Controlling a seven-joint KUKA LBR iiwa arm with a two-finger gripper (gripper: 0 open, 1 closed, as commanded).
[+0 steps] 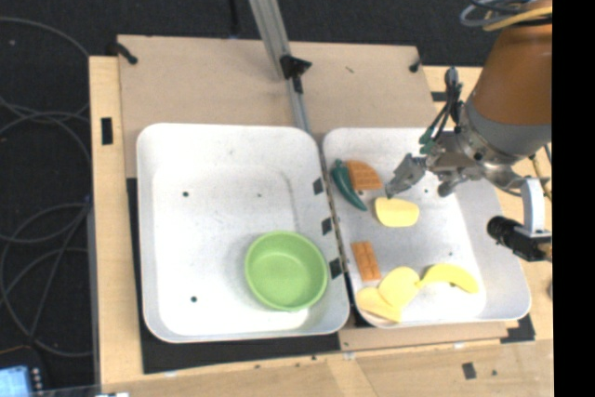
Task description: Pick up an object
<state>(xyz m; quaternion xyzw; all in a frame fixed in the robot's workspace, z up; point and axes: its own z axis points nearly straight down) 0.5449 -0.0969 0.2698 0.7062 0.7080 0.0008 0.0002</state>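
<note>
My gripper (426,181) hangs over the right bin (493,293), its fingers spread open with nothing between them. A pale yellow piece (397,214) lies on the bin floor just below and in front of the left fingertip (403,178). To the left, by the bin's wall, a dark green curved item (349,185) lies against an orange block (365,175). Toward the front lie a second orange block (364,260), a yellow rounded piece (400,286) overlapping another yellow piece (375,302), and a yellow crescent (452,277).
A green bowl (285,270) sits at the front right of the left bin (186,172). A slanted metal post (265,5) rises from the divide between the bins at the back. A black fitting (516,237) sticks in over the right bin's right rim.
</note>
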